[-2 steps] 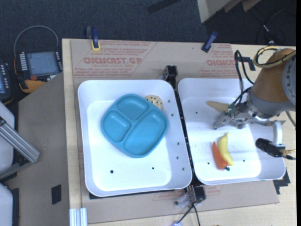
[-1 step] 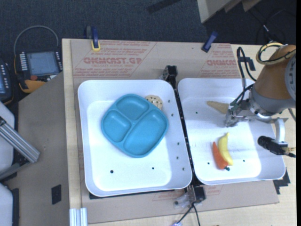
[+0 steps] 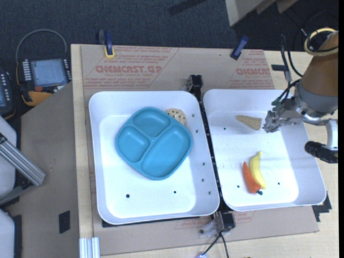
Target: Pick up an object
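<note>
In the right bin point(image 3: 301, 192) lie a tan wedge-shaped piece point(image 3: 248, 122), a yellow banana point(image 3: 257, 170) and an orange carrot point(image 3: 250, 179) beside it. My gripper point(image 3: 271, 123) hangs low over the right bin, just right of the tan wedge and almost touching its end. The arm comes in from the right with its orange band above. A blue divided plate point(image 3: 154, 142) fills the middle of the left bin point(image 3: 107, 187), with a cookie point(image 3: 176, 114) peeking out at its upper right edge.
A black clamp point(image 3: 194, 83) sits at the top between the two bins. The bins rest on a cardboard sheet point(image 3: 161, 63). A pendant with a screen point(image 3: 47, 71) lies off the bench at the left.
</note>
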`<state>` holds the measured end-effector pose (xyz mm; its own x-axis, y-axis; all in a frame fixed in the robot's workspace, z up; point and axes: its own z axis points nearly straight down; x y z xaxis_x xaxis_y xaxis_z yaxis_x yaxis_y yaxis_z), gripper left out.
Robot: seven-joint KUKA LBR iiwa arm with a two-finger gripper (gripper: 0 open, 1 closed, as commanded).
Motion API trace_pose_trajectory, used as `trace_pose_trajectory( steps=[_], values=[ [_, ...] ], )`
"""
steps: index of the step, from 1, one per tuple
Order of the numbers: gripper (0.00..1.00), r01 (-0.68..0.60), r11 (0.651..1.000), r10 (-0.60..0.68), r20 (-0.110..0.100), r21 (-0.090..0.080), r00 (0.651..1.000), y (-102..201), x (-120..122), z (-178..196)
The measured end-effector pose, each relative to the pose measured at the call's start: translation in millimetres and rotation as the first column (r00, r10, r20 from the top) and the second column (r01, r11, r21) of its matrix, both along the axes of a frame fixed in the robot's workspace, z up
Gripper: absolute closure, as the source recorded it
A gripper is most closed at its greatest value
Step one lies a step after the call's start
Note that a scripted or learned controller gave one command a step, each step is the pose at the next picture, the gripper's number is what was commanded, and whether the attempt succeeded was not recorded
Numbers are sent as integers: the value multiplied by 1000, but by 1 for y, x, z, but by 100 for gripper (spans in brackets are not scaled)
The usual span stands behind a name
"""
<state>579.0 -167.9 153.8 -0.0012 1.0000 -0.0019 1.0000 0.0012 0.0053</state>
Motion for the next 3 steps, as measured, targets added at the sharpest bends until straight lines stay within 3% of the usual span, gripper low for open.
trace_pose_trajectory(
  steps=[2,3],
  values=[
    [100,0,1000,0,-1,0,1000,-10,0,98],
    [100,-1,1000,1,-7,2,1000,40,2,90]
  ],
)
